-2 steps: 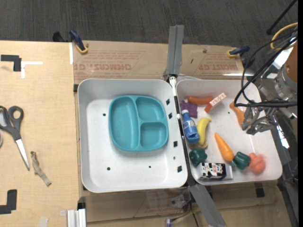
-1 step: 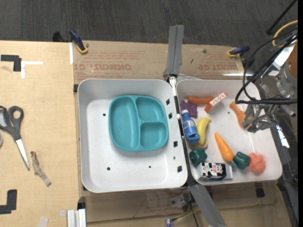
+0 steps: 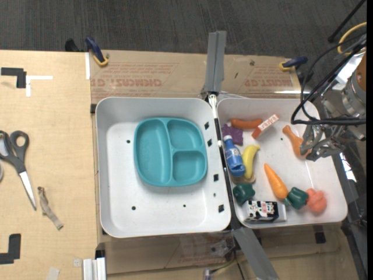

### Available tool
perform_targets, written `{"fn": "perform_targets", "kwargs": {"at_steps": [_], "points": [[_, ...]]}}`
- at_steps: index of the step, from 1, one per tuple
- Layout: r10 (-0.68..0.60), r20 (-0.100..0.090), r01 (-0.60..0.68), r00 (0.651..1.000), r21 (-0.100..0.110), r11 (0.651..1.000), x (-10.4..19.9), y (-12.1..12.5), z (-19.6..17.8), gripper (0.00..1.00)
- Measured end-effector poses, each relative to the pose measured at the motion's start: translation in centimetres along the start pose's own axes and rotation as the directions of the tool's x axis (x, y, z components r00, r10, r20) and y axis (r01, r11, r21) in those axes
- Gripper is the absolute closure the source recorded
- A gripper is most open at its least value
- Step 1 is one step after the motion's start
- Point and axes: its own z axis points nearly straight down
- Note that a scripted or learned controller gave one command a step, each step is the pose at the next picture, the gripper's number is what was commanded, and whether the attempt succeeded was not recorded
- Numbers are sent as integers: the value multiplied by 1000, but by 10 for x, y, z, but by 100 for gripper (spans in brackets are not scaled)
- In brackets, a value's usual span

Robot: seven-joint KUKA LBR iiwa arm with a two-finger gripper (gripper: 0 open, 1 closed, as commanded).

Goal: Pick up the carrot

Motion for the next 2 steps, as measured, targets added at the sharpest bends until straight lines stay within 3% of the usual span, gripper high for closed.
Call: {"fn": "perform_targets", "kwargs": {"at_steps": [1, 2], "points": [[4, 4, -4, 1000, 1, 1000, -2, -1, -9, 100], [37, -10, -37, 999, -2, 999, -45, 48, 46, 100]]}}
